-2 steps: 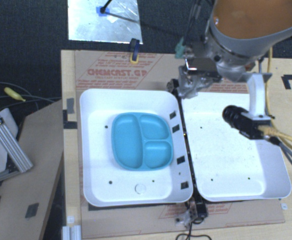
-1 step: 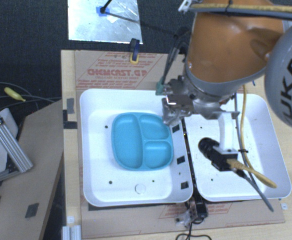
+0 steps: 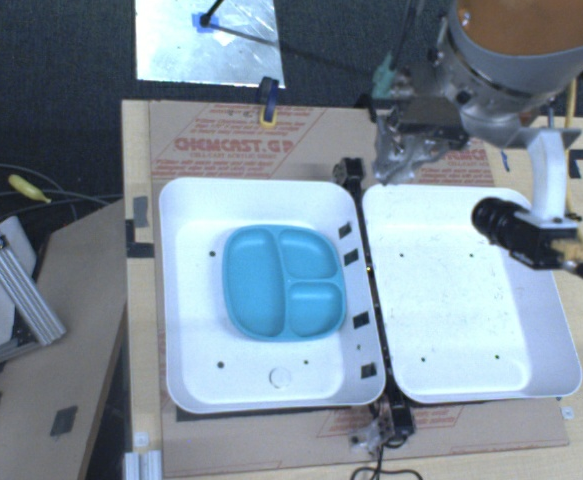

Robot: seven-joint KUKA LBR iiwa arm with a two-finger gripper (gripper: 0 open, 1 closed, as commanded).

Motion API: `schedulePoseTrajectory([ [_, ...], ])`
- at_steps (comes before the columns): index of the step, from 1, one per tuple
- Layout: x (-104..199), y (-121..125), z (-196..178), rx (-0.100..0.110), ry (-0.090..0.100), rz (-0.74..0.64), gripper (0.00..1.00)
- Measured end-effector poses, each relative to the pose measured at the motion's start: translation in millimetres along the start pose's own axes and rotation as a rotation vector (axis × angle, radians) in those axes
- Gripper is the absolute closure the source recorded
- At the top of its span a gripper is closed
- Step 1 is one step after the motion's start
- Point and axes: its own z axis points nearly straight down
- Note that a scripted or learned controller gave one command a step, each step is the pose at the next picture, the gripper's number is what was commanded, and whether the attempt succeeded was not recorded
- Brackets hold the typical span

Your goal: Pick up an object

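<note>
Blue three-compartment plastic plate (image 3: 283,282) lies flat, centre of left shallow white bin (image 3: 186,268), frame centre-left. Grey arm's jaws (image 3: 403,163) hang upper right of centre, above far edge between bins; opening not discernible, nothing seen held. Step: approach. Next: traverse left, descend over plate rim.

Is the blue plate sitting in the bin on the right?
No, the blue divided plate lies in the left bin, across the middle divider from the right bin.
</note>
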Motion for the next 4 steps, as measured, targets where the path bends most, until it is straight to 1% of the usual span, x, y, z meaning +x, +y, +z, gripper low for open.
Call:
schedulePoseTrajectory([
  [1, -23, -3, 115, 0.025, -0.008, 0.007, 1.00],
  [2, -44, -2, 78, 0.011, -0.005, 0.006, 1.00],
  [3, 8, -2, 76, 0.013, -0.003, -0.003, 1.00],
  [4, 5, -1, 64, 0.010, -0.003, -0.001, 1.00],
])
